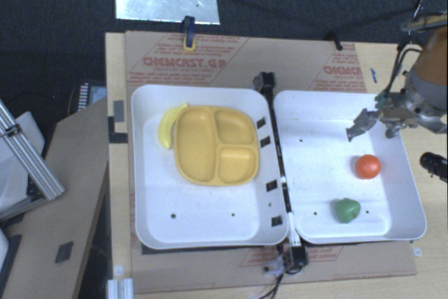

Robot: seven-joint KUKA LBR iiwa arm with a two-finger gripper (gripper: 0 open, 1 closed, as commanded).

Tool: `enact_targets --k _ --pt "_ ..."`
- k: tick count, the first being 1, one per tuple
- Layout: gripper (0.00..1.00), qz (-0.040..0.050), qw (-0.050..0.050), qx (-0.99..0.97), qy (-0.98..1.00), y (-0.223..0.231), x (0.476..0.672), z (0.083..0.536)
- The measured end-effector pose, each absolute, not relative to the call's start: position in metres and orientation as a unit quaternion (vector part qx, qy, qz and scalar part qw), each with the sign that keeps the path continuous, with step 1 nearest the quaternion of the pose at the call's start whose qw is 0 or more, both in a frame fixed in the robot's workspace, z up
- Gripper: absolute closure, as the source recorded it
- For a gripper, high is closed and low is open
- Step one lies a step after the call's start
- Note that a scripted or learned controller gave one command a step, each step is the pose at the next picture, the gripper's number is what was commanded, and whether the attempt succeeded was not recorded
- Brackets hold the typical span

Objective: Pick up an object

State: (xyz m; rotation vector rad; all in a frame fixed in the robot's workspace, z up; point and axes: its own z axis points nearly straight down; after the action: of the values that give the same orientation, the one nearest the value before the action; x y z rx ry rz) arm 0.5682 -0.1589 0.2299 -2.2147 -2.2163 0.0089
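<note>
An orange-red ball [368,166] lies in the right bin [315,150], toward its right side. A green lumpy object [346,209] rests nearer the front of the same bin. My gripper [374,127] hangs over the back right part of this bin, above and behind the ball and apart from it. Its fingers [359,125] stand open with nothing between them. The grey arm with its orange band [428,59] comes in from the right edge.
The left bin [150,213] holds a yellow divided plate [214,145] with a yellow banana [168,125] beside its left rim. A black divider with clips [274,150] runs between the bins. A cardboard sheet [210,59] lies under both.
</note>
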Motion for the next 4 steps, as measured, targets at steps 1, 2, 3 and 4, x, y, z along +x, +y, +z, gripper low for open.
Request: enact_targets --k 1,2,3,4 --pt "0.00 -0.0003 -0.001 -0.706 -0.708 -0.159 0.571 0.236" --pt "0.00 0.0006 0.001 -0.707 -0.708 -0.156 0.570 0.194" --pt "0.00 0.0010 0.001 -0.707 -0.707 -0.165 0.574 0.141" --pt "0.00 0.0008 0.002 -0.707 -0.707 -0.165 0.573 0.089"
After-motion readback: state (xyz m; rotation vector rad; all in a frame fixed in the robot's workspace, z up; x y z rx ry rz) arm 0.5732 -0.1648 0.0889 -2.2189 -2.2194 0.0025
